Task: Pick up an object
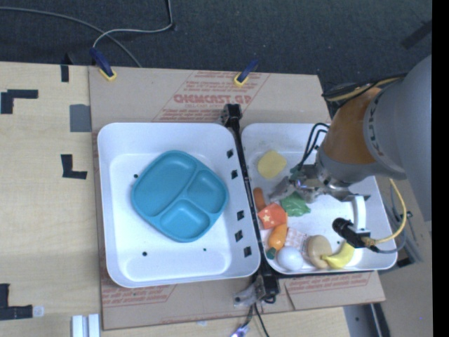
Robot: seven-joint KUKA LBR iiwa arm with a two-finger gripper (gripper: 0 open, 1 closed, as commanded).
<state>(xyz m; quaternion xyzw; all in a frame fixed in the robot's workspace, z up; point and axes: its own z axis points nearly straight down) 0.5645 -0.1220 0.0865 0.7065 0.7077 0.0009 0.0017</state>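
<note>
Reaching in low over the right bin, the tool hangs just above the green leafy piece, though how wide it stands, or whether it has hold of anything, cannot be told from this slant. Around it lie the yellow block, an orange-red chunk, a carrot, a white egg and a banana, while the blue divided plate sits well apart in the left bin. The likely trouble is crowding: the pieces lie packed so close that a descent slightly off centre could nudge a neighbour or close on nothing.
</note>
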